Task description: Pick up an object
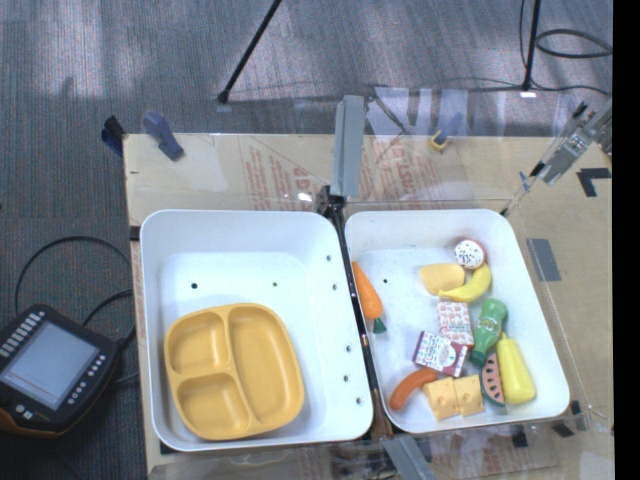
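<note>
Right bin [520, 258], near end, 6 o'clock: cheese wedge [455, 398], orange sausage [412, 388] just left of it, watermelon slice [491, 380] at its right. Yellow bottle [514, 370] lies against the watermelon, toward 4 o'clock of the bin. Small printed box [433, 351] sits above the cheese, touching a second printed carton [453, 321]. Green bottle [488, 330] just right of the carton, tilted. Mid bin: banana [472, 286], with a yellow chunk [438, 277] at its 9 o'clock, touching. Speckled round piece [468, 253] at the banana's 12 o'clock. Carrot [366, 293] lies along the bin's left wall, 9 o'clock.

Left bin [240, 230]: yellow divided plate [233, 370] at near left, 7 o'clock.

Handheld controller [45, 368] on floor, far left of worktop [230, 168].

End effector [578, 143] far back at 1 o'clock, above the worktop, well apart from the right bin; cannot tell its state, too small.
</note>
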`<state>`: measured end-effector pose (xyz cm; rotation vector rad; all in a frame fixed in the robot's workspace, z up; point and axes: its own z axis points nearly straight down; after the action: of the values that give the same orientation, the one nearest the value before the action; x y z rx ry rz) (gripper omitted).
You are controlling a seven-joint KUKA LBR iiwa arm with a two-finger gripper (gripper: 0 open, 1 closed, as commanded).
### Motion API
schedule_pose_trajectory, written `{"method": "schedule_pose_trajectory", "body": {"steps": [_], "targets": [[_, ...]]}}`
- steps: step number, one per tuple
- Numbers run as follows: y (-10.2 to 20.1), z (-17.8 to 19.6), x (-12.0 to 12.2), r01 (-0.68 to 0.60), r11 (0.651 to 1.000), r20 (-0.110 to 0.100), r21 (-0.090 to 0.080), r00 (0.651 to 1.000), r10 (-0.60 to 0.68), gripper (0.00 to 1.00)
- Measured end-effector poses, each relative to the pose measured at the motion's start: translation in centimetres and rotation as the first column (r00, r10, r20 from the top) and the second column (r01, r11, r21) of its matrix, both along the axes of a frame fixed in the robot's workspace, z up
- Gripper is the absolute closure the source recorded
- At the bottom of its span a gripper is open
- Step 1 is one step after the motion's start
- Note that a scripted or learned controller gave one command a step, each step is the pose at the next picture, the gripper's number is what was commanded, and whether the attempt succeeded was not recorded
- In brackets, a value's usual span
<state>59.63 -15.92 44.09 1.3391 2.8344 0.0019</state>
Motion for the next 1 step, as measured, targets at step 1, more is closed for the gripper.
{"method": "schedule_pose_trajectory", "body": {"steps": [1], "targets": [[-4.32, -0.44, -1.60, -0.465, 0.885, -0.005, 0.002, 0.885, 0.465, 1.00]]}}
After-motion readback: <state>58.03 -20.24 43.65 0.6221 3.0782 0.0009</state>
